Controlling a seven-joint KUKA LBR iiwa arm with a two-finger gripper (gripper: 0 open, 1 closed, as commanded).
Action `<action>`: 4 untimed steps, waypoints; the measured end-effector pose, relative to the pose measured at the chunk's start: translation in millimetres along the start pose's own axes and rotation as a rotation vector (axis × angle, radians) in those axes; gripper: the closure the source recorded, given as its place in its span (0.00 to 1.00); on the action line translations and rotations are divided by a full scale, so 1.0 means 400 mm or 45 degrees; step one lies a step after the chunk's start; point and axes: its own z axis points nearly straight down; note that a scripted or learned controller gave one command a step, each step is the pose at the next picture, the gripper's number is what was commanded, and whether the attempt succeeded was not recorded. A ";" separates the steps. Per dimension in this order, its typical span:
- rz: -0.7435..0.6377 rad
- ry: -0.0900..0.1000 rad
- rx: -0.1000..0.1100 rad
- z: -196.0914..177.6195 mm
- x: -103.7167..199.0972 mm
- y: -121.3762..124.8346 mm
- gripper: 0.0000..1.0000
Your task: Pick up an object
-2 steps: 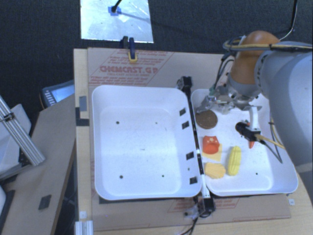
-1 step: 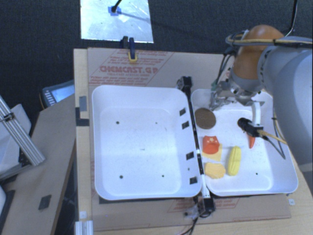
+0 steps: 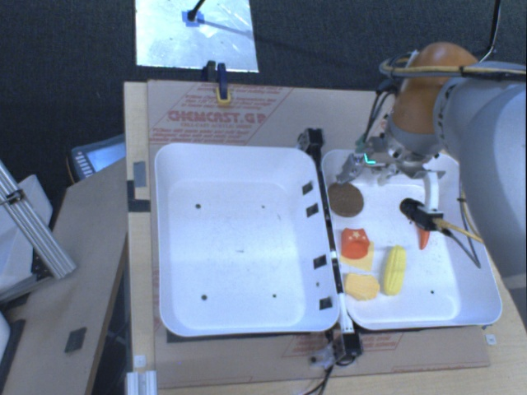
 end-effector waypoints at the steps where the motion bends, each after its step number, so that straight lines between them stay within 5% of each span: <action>1: -0.002 -0.001 0.002 -0.226 0.018 -0.002 0.00; 2: 0.001 0.000 0.012 0.044 0.018 -0.009 0.00; 3: -0.004 -0.001 -0.002 -0.002 0.019 0.001 1.00; 4: -0.004 -0.001 0.000 0.000 0.019 0.000 0.00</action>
